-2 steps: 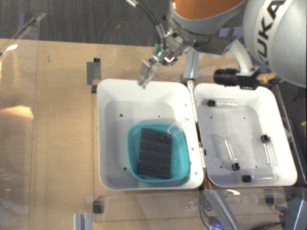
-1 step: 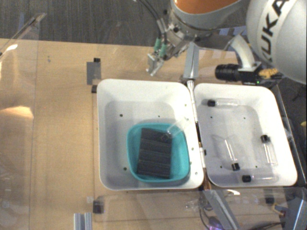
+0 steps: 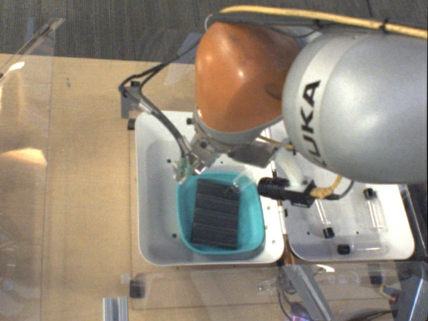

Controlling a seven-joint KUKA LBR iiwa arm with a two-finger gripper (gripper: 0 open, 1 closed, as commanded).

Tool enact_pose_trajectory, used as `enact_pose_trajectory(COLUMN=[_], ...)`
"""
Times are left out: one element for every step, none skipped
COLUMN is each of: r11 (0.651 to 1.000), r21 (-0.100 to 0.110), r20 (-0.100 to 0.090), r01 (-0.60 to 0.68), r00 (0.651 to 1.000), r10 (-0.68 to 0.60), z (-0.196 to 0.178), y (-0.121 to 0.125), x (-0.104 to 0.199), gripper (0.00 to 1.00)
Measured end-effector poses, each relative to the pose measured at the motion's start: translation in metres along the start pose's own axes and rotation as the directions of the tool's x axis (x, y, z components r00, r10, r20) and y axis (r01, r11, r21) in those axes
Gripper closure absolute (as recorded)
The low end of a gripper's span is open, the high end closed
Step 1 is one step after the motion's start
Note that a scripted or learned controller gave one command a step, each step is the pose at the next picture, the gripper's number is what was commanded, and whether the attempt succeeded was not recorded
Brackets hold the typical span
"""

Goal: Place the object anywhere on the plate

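Overhead, the grey KUKA arm [image 3: 354,105] reaches in from the right and fills the upper right of the scene, its orange band [image 3: 237,79] bulging over the far part of the left bin [image 3: 150,206]. The wrist below the band hides the gripper itself, so whether it is released, clenched or grasping anything cannot be told.

Down in the left bin sits a teal plate [image 3: 254,226], squarish with rounded corners and a raised rim, occupying the near right part of the bin. On it lies a dark grey ribbed block [image 3: 215,212], rectangular, its long side running from far to near, with crosswise grooves dividing it into bands. The block rests flat inside the plate's rim, slightly left of the plate's middle, and its far end lies just under the arm's wrist.

A black cable [image 3: 150,109] loops from the wrist out to the left, over the far left corner of the bin, and back toward the wrist.

Just right of the plate, a black cylindrical fitting [image 3: 284,190] with a yellowish lead juts leftward over the divide between the two bins. The right bin [image 3: 401,243] holds a few small items, among them two clear tubes [image 3: 371,209] lying on its floor and small dark pieces [image 3: 342,249] near its near wall.

Both bins stand on a light wooden bench [image 3: 67,199], with grey carpet [image 3: 100,12] beyond its far edge.
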State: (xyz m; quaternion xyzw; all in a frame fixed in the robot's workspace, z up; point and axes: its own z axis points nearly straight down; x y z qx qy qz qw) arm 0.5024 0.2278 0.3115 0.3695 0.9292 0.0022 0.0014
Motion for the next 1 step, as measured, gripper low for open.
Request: enact_pose_trajectory(r11=[0.998], r21=[-0.007], r20=[0.006], r01=[0.069], r00=[0.998], r10=[-0.069], z=[-0.1074], y=[-0.0382], x=[-0.0508], gripper=[1.00])
